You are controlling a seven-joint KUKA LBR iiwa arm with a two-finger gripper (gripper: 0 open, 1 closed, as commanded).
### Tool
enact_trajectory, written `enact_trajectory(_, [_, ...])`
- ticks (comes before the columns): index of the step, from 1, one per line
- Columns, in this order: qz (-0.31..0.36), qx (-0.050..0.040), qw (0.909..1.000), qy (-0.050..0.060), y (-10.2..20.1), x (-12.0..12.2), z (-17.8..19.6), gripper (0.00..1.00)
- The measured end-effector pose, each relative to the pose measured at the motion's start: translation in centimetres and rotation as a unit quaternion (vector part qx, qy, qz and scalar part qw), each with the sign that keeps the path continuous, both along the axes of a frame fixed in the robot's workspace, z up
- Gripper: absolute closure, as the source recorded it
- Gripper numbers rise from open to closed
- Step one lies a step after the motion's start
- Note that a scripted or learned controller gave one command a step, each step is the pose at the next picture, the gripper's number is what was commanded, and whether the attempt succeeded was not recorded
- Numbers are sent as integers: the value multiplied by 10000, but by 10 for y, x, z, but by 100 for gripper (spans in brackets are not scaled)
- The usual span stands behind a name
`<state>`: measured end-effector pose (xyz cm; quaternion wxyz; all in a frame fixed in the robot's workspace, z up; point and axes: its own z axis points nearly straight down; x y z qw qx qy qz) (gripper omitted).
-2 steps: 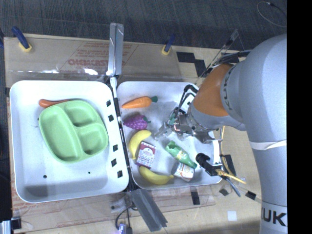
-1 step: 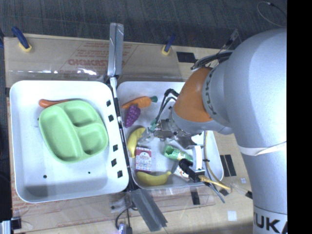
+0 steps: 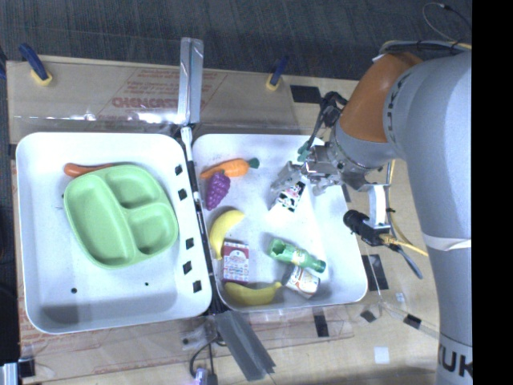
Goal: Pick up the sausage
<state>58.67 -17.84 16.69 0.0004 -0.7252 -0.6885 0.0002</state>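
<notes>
The metal two-finger pincer (image 3: pixel 290 184) hangs over the upper right part of the right white bin (image 3: pixel 341 291), directly above a small black-and-white carton (image 3: pixel 289 199) that seems to sit between or just under its fingertips. Whether the pincer is spread, pressed together or pinching that carton cannot be told from this angle. The grey arm with its orange band (image 3: pixel 377 95) reaches in from the right.

Spreading outward in the same bin: a slim orange plastic carrot with a green tip (image 3: pixel 228 168) and a purple bunch of toy grapes (image 3: pixel 217 189) lie by the divider, then a yellow banana (image 3: pixel 223 227), a small red carton (image 3: pixel 236 263) whose label is too small to read, a green bottle (image 3: pixel 296 256), a white and red pouch (image 3: pixel 303 281), and a second banana (image 3: pixel 252 293) along the bottom wall.

The target, a thin reddish-orange toy sausage (image 3: pixel 90 168), lies in the left white bin (image 3: pixel 48 311), touching the upper edge of a light green divided plastic plate (image 3: pixel 120 215). It is well apart from the pincer, so the arm likely must cross the divider.

Faint red printing on the counter (image 3: pixel 144 95) behind the bins is unreadable.
</notes>
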Motion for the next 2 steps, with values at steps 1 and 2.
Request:
enact_trajectory(1, [639, -75, 9979, -126, 35, 28, -60, 0])
enact_trajectory(2, [-16, -50, 9998, -201, 82, 21, -57, 0])
